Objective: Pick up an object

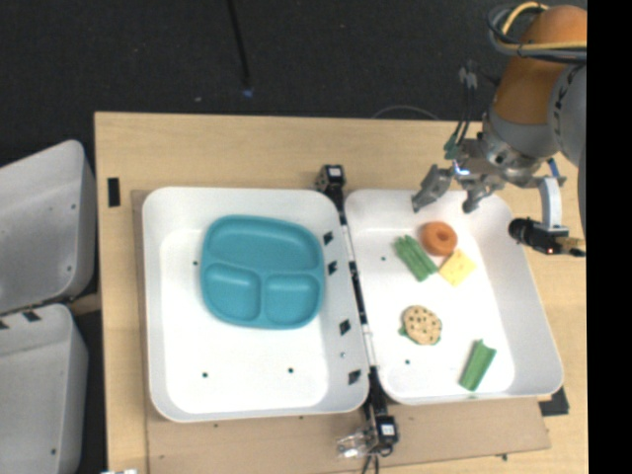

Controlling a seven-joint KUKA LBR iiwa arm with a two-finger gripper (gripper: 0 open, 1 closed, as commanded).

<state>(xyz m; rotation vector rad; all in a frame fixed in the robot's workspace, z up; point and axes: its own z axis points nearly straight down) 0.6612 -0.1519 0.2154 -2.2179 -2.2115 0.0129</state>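
Gripper hangs open and empty, with the orange donut just below it in view.

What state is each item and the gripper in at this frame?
gripper: open, above the right bin's far edge, holding nothing
orange ring: lying flat in right bin
yellow piece: flat, next to the ring
green sticks: lying loose
cookie: flat
teal plate: upright in left bin

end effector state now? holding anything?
End effector: open, holding nothing, hovering over the right white bin near the far rim, above the round orange ring-shaped toy.
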